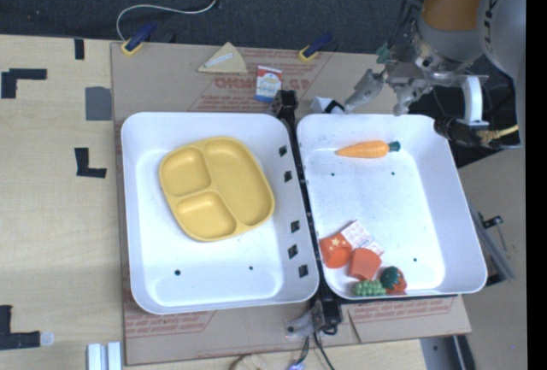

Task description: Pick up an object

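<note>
1. While nothing is yet gripped, counts as the approach step of the pick, by judgement.
2. Left half of frame: left bin bearing a yellow divided plate, flat, near its centre.
3. Right of centre: right bin with a carrot lying alone near its upper edge; cluttered at lower centre, a red block, tomato piece, small packet, green bits.
4. Upper right: gripper above the bin's top rim, fingers spread, pinching nothing.
5. Next, probably: shift down-frame, descend over the carrot, straddle its narrow width, then close.
</note>
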`<state>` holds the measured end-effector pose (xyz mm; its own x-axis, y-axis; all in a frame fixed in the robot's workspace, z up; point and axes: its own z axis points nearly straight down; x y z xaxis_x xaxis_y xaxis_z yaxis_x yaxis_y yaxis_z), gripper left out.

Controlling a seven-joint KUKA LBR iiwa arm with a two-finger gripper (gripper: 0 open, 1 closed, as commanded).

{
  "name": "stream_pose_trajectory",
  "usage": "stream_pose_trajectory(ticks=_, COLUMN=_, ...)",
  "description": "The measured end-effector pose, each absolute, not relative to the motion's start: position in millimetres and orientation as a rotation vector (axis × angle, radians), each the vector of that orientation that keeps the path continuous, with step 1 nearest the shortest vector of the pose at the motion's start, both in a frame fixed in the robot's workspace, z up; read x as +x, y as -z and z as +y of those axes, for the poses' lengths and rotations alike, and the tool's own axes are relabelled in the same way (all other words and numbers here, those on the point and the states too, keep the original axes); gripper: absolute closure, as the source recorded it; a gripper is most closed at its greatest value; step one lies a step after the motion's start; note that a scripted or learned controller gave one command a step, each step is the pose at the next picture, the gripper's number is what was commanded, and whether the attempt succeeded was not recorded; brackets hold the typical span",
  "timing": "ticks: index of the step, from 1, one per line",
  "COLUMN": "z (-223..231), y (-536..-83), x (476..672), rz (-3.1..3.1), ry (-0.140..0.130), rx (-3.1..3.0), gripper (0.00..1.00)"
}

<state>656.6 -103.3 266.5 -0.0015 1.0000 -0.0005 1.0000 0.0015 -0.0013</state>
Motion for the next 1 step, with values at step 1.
stream_pose_trajectory(ticks=1, z=-173.3, y=-206.8, x=628.5, rz=-2.221, ry=-0.005, rx=-2.221, gripper=0.00)
